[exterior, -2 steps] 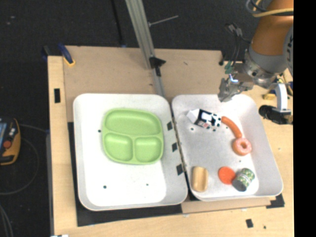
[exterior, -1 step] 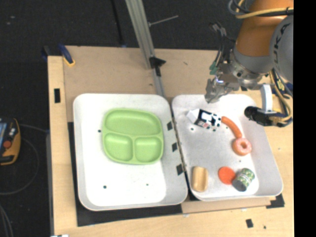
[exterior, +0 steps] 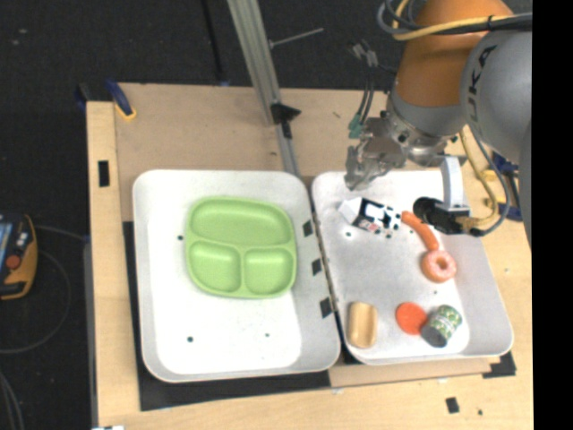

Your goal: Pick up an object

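My gripper hangs over the far left corner of the right bin, just above and left of a small white box with black marks. Nothing shows between its fingers. Further right in that bin lie an orange carrot-shaped piece and a pink doughnut. Along the near side sit a tan bread-like piece, a small orange-red object and a grey-green can.
The left bin holds a green divided plate. A metal post rises behind the bins. The arm's grey and orange body fills the upper right, with cables by the right bin's far edge.
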Available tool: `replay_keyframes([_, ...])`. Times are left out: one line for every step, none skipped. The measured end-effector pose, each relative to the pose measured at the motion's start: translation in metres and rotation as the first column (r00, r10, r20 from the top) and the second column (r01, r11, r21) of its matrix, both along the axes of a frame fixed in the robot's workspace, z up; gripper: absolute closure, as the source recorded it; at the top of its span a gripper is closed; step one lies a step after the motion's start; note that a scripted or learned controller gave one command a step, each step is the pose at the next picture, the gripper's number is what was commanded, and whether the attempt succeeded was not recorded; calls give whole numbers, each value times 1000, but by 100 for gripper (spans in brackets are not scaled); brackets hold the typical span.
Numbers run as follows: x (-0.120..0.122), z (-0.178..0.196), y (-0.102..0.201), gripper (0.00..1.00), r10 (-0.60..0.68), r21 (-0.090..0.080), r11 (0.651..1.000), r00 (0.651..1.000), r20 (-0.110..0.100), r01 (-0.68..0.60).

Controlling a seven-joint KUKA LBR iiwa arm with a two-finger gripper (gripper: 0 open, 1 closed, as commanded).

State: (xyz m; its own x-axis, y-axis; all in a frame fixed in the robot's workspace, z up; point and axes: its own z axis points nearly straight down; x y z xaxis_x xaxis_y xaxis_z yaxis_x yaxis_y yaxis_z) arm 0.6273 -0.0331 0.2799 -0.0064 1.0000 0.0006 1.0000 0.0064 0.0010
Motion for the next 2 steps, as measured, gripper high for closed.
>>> replay_keyframes([-10,-5,60,100,2,1,1000,1000,-1,-2])
replay_keyframes([-8,-24,113,100,0,0,1000,1000,-3,0])
